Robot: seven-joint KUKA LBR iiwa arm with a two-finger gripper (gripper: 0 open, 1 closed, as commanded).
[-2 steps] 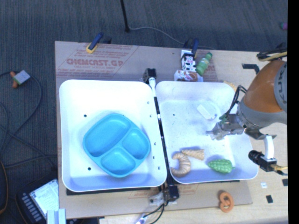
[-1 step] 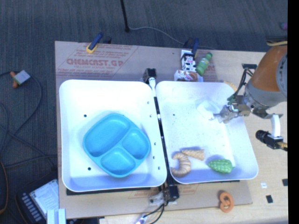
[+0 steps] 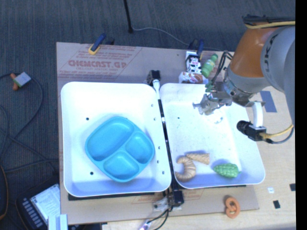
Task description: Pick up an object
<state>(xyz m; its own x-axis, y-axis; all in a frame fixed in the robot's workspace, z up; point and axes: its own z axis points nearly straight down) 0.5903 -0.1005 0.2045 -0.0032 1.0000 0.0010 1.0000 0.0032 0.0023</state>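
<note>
In the right bin [image 3: 249,147] three small items lie near the front wall: a tan croissant [image 3: 187,168], a beige cone-shaped piece [image 3: 199,156] just behind it, and a green bumpy object [image 3: 226,170] to their right. My gripper [image 3: 209,105] hangs over the back part of that bin, well behind the three items. Nothing shows between its fingers. The grey arm with its orange band [image 3: 252,51] comes in from the upper right.
A blue three-compartment plate [image 3: 120,148] lies in the left bin [image 3: 76,99]. Small toys and a clamp sit on the board behind the right bin [image 3: 196,66]. An orange pretzel-like piece [image 3: 232,206] lies on the board in front. A black-and-yellow fitting [image 3: 252,130] overhangs the bin's right wall.
</note>
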